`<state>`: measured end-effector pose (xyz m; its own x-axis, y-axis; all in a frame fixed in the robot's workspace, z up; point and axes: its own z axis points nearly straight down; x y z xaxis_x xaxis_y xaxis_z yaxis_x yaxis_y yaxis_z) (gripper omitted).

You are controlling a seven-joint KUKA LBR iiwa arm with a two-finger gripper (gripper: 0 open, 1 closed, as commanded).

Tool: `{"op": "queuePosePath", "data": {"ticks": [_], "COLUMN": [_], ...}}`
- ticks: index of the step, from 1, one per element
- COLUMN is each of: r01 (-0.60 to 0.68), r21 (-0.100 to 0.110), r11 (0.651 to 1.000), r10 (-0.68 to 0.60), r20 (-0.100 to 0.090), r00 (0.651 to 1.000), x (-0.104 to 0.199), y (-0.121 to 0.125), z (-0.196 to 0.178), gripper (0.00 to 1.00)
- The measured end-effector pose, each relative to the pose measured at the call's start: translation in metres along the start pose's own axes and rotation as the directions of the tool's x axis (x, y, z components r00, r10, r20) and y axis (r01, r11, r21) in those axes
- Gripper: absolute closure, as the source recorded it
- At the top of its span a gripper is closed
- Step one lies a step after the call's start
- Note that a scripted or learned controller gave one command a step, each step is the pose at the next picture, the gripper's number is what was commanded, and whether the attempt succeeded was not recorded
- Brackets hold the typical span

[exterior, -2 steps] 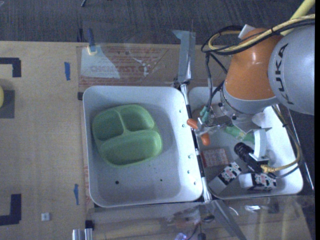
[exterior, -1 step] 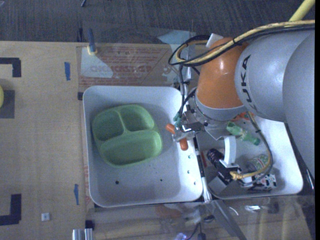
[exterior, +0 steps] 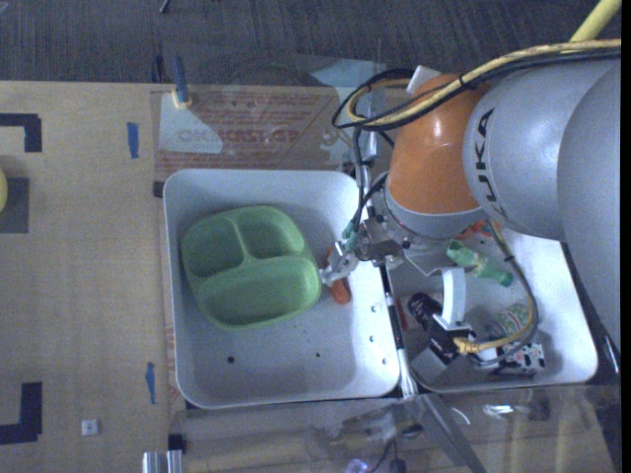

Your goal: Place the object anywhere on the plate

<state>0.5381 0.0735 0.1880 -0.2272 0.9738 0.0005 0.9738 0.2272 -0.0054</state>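
Here the arm (exterior: pixel 493 136) reaches over the left bin (exterior: pixel 266 363), likely to bring its load to the green plate (exterior: pixel 251 264). The gripper (exterior: pixel 340 269), at the plate's three o'clock edge, pinches a small orange object (exterior: pixel 339 291), stubby and carrot-like, just beside the rim.

Wooden bench (exterior: pixel 79 294) (blue-taped), dark carpet (exterior: pixel 296 8).

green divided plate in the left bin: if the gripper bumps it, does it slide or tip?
The green plate probably slides rather than tips: it looks low and wide, flat on the smooth white bin. It seems like light moulded plastic, so a nudge from the gripper at its right edge could shift it.
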Motion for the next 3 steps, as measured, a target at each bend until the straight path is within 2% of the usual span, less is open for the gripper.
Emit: {"op": "queuePosePath", "data": {"ticks": [1, 2, 3], "r01": [0.001, 0.0, 0.089], "r21": [0.001, 0.004, -0.004], "r11": [1.0, 1.0, 0.996], "r10": [-0.001, 0.0, -0.089], "r20": [0.0, 0.001, 0.002], "r00": [1.0, 1.0, 0.996], "x": [0.0, 0.0, -0.015], "y": [0.001, 0.002, 0.02], "z": [-0.008, -0.015, -0.067], "gripper": [1.0, 1.0, 1.0]}}
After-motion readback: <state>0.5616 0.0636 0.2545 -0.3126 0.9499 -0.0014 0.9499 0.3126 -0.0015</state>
